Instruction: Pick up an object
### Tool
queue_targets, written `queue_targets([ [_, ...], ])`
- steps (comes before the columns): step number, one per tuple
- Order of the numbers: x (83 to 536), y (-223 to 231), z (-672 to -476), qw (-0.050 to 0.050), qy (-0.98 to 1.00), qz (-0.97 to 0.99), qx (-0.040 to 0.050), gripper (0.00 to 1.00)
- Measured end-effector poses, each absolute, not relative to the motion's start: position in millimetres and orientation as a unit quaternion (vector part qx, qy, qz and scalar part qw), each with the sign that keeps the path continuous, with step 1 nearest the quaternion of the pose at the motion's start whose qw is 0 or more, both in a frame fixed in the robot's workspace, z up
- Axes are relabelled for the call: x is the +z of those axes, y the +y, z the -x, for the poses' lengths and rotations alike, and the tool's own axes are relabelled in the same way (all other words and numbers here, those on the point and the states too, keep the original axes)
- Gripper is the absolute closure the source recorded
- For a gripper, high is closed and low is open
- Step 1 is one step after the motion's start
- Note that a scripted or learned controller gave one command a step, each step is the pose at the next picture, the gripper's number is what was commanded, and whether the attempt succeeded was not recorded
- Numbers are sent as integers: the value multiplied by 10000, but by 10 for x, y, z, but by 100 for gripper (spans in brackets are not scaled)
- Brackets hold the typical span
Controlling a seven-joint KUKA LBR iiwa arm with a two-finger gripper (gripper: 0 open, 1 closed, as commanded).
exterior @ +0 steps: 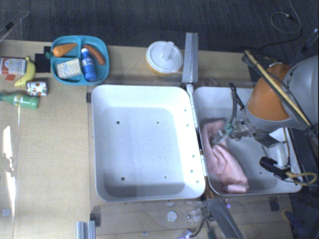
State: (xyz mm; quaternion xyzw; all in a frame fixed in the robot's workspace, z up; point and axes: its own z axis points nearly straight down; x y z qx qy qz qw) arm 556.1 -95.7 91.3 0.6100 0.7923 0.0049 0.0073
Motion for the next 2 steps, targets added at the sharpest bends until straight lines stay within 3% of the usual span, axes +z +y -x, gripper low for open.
queue_targets([
  [1,907,-927,-6209,72,7902,-6128,45,0],
  [2,913,-914,-5633,73,8234,-5674,44,0],
])
